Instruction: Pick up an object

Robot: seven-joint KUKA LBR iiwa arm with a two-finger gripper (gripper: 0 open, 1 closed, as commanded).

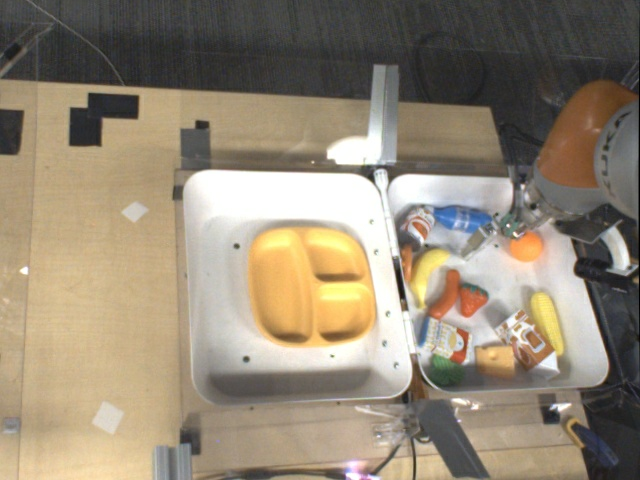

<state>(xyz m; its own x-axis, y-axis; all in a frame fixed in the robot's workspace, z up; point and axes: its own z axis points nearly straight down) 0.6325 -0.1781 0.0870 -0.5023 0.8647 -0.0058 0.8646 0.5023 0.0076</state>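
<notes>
My gripper [497, 236] hangs low over the back of the right bin [590, 368], open, with nothing between its fingers. One grey finger [478, 242] points down-left beside a blue bottle [462, 216]. An orange ball [525, 247] lies just right of the gripper. Further forward in the bin lie a yellow banana [430, 268], a red pepper [446, 294], a strawberry [472, 300], a corn cob [546, 320], a brown and white carton [524, 340], a small printed box [445, 340], a tan block [495, 360] and a green piece [446, 372].
The left bin [215, 268] holds a yellow divided plate [308, 284]. A red and white can [418, 225] lies at the right bin's back left corner. A metal post [384, 118] stands behind the wall between the bins. The arm's orange band [585, 138] is at the far right.
</notes>
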